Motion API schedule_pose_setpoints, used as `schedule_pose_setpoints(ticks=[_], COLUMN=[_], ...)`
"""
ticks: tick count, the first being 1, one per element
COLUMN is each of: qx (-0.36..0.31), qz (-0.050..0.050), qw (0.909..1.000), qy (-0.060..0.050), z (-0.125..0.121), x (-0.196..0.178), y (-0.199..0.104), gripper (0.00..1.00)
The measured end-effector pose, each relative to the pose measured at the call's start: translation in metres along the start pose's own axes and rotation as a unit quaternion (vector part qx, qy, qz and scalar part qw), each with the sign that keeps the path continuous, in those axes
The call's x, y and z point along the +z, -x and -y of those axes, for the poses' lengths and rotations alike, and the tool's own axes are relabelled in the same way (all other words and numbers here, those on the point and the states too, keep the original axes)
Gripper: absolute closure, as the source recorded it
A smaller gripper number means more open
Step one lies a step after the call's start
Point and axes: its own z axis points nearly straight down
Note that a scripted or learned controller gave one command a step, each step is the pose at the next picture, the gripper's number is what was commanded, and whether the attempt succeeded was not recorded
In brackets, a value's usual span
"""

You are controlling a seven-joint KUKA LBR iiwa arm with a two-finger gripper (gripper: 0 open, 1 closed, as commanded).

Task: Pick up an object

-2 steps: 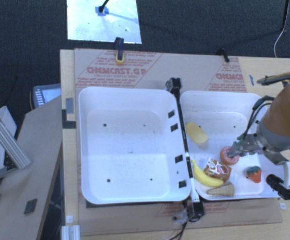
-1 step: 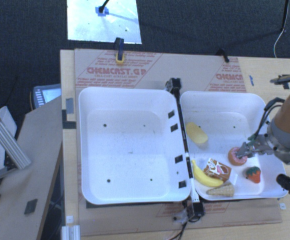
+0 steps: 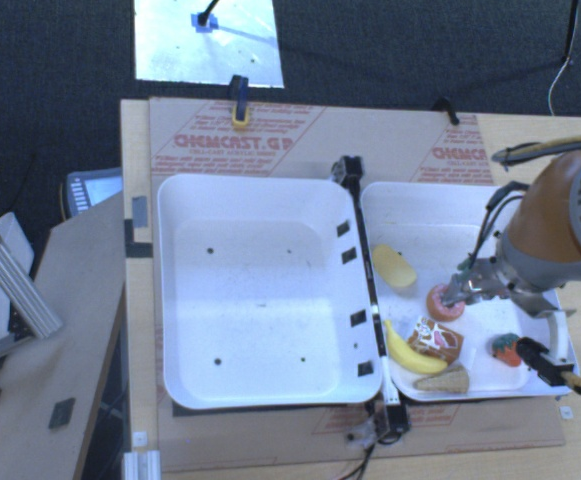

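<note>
- Where it meets the left bin (image 3: 260, 298) along a shared wall, the right bin (image 3: 420, 203) has black clips down that edge.
- A pale yellow, lemon-like piece (image 3: 394, 266) lies by the right bin's left wall, about midway along it.
- A toy banana (image 3: 408, 353) curves through the right bin's near-left part.
- A brown, white and red piece (image 3: 438, 340) sits toward the right bin's near side.
- A ribbed tan cone (image 3: 442, 380) lies on its side at the right bin's near wall.
- A pink doughnut (image 3: 444, 304), the thing nearest to being picked, lies flat around the right bin's middle.
- The gripper (image 3: 462, 290) is low over the right bin's middle, its tip at the doughnut's right edge. I cannot tell whether it is spread or closed.
- An orange-red piece with a green tip (image 3: 507, 349) lies in the right bin's near-right part.
- The arm (image 3: 560, 218), grey with an orange band, leans in over the right bin's right wall.
</note>
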Motion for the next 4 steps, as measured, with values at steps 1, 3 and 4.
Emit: schedule_pose_setpoints(ticks=[1, 3, 4], qx=[-0.003, -0.002, -0.002], qz=[-0.003, -0.006, -0.006], qw=[1.0000, 0.9999, 0.9999], qy=[0.002, -0.009, -0.010], z=[-0.075, -0.106, -0.092], x=[-0.160, -0.092, -0.093], y=[-0.024, -0.139, -0.186], gripper=[1.00, 1.00, 1.00])
